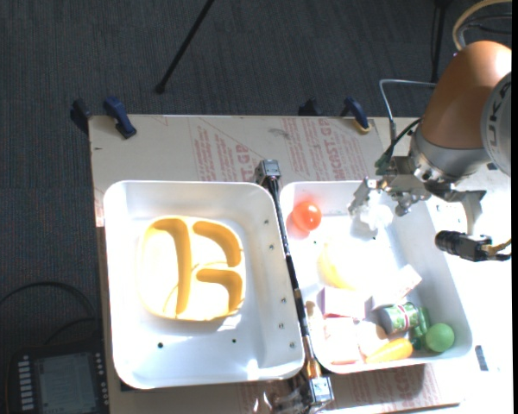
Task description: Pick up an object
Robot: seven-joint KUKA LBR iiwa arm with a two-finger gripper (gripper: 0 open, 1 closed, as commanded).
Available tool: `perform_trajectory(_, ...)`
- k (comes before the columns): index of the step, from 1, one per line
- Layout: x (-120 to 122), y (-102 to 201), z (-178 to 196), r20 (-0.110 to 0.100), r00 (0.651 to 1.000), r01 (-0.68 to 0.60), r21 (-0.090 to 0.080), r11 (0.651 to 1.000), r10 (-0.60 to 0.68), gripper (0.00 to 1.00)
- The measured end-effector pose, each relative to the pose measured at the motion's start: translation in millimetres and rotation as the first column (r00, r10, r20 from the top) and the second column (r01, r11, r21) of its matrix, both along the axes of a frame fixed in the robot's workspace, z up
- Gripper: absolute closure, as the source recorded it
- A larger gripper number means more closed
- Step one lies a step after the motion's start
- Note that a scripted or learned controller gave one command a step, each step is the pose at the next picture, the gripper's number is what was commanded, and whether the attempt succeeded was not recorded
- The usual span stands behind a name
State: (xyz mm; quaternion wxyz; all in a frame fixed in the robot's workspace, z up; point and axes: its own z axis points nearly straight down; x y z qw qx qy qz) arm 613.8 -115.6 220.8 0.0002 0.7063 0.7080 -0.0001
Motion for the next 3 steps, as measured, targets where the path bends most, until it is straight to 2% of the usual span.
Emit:
perform_trajectory(1,-44,27,-134,-0.005,1.000,0.004,0.002,1.000,-0.004,0.00)
perform_trajectory(2,-88,30,-133,-0.002,1.000,0.004,0.002,1.000,-0.004,0.00)
perform_trajectory(3,-88,33,-133,-0.002,1.000,0.005,0.002,1.000,-0.005,0.00)
